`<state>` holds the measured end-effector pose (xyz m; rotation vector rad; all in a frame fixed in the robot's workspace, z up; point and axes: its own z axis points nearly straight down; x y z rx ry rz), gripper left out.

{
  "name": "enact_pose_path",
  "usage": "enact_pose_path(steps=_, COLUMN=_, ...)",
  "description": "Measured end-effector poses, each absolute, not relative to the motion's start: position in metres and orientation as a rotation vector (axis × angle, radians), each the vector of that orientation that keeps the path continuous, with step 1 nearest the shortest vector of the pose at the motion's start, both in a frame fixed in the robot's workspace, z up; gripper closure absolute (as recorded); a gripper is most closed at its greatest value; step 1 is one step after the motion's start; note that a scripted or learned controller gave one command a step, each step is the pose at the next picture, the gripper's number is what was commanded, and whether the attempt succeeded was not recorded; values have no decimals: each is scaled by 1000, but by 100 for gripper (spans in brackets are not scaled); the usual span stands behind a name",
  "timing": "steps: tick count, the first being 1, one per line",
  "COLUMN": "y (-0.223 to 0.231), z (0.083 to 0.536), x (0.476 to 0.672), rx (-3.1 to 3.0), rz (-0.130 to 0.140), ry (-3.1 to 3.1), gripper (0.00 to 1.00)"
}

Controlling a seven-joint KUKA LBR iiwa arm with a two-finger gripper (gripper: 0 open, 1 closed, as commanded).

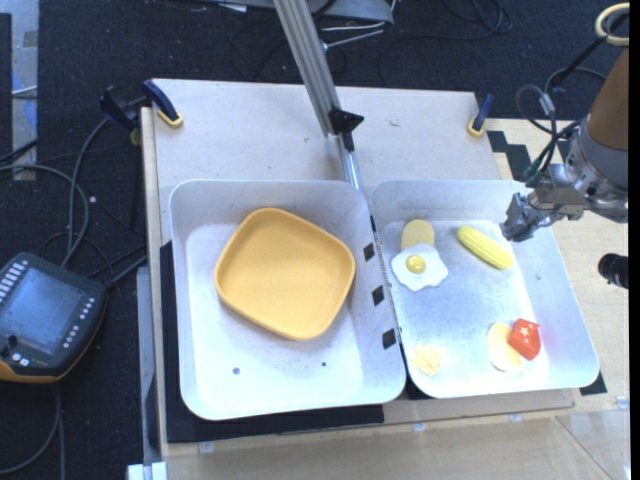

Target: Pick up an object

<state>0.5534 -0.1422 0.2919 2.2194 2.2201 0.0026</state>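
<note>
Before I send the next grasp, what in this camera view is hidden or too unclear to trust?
- Gripper: small, dark and blurred in the camera view; open or shut cannot be told.
- Arm: cut off by the right edge.
- Pale piece under the red toy: partly covered, so its identity is unclear.
- Small yellow item: too small to name.

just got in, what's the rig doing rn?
A pick attempt, nothing grabbed so far. The gripper hangs over the far right part of the right bin, close to the corn cob. Also lying in that bin: a fried egg with a pale yellow piece just behind it, a red-and-cream piece near the front right, and a small yellowish piece at the front. The left bin holds a yellow plate.
</note>
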Motion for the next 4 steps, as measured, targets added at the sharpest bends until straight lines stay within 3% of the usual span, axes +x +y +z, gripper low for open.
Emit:
enact_pose_path(steps=3, y=8, z=255, x=568, rx=2217, rz=1, ry=2227, gripper=100)
enact_pose_path(steps=4, y=55, z=238, x=584, rx=2218, rz=-1, ry=2227, gripper=100)
